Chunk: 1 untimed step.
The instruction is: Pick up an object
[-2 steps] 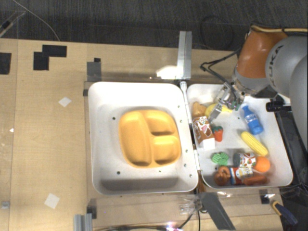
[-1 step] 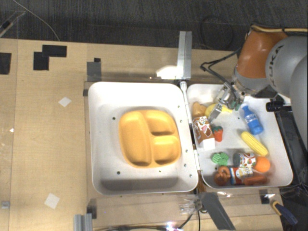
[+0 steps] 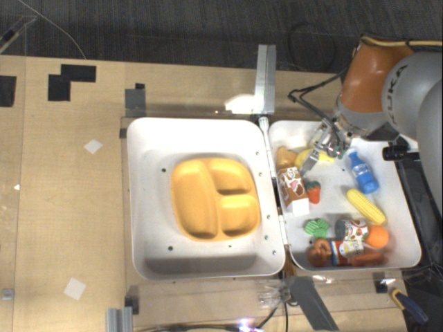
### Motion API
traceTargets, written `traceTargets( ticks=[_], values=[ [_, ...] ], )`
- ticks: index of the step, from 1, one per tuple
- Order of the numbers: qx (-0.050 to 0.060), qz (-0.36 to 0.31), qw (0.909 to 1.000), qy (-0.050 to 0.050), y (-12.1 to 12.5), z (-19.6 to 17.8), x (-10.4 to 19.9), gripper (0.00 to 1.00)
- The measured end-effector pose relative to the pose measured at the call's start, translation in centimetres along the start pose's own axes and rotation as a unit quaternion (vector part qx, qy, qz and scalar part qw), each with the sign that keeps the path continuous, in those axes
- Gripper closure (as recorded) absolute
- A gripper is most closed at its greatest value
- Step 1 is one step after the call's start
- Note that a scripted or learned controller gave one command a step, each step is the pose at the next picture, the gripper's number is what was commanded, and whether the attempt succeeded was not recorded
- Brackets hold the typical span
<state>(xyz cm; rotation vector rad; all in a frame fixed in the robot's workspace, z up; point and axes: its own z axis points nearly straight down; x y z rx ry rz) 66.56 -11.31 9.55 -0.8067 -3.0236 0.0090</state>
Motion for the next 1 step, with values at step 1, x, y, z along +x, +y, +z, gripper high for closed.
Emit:
traceTargets(
  ticks=[1],
  values=[
    [-0.008, 0.346, 0.9383, -0.006, -2.42, 0.87, -0.74, 0.0]
  ],
)
